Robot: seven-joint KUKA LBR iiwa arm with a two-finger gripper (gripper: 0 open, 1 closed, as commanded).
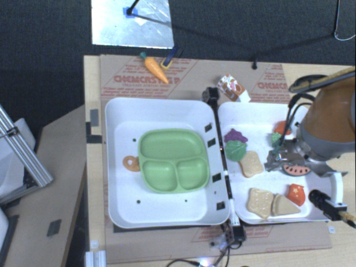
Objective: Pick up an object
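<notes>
Gripper (276, 161): we cannot tell its state
Risk: we fear toast (251, 164) and watermelon slice (296, 169) crowd it; a miss

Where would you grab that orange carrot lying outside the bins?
Probably across the middle of the carrot, coming straight down from above. It lies flat on the board, slanting from its green tip at upper left to its thick end at lower right. Fingers would best close across its narrow width, at right angles to that slant. A blue-and-yellow object sits close by its thick end, so keep clear of that.
</notes>
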